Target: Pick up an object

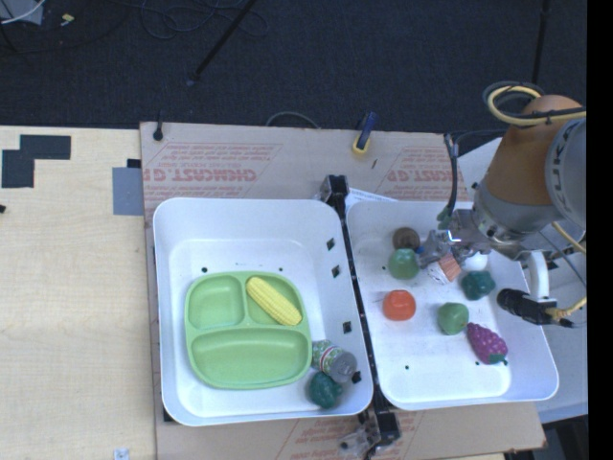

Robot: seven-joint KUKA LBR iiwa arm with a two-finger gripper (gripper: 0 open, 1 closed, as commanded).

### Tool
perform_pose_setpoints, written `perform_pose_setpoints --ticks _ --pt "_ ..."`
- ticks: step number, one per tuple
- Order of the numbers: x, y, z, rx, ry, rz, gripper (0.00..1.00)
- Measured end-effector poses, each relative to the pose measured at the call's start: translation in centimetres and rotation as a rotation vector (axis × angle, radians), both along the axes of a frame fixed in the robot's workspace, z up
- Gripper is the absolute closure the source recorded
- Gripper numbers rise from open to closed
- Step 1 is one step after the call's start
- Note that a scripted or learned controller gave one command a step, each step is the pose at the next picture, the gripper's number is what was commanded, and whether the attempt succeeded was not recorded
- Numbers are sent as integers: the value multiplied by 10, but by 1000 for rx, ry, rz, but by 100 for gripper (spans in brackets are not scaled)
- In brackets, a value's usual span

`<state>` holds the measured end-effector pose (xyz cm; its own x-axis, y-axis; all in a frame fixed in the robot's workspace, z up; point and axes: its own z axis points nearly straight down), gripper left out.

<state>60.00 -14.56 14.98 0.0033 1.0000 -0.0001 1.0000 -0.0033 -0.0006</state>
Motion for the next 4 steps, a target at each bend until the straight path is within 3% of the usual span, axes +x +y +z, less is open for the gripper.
perform_pose_setpoints --ticks 1,2,3,4 --pt "-7 -5 60 0 -2 -3 100" --pt "-7 -6 78 0 0 -1 100" --pt "4 50 76 2 2 6 100" --pt "-7 102 81 2 4 7 100"
